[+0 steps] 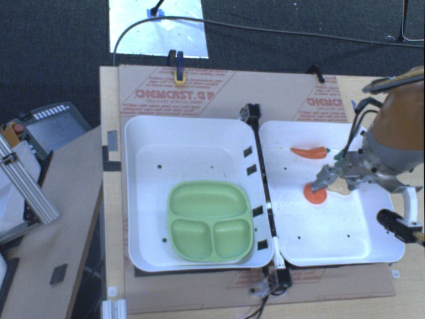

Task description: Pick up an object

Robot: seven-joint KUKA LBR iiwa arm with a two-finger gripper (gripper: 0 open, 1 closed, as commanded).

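Hovering low in the right bin [372,244], gripper [323,181] just above the red disc [315,194], carrot [309,152] near; grip state unclear. Approach step, seemingly; next calls for lowering and closing around the disc.

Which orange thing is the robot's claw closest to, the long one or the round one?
The round one. The gripper sits right at the top edge of the flat round orange piece in the right bin. The long orange chilli-shaped piece lies apart, further back.

A: What crowds the gripper [323,180]?
B: An orange disc [315,194] right beneath it, a red pepper [309,152] just behind.
A: Free room?
B: Bare bin floor [325,234] in front.
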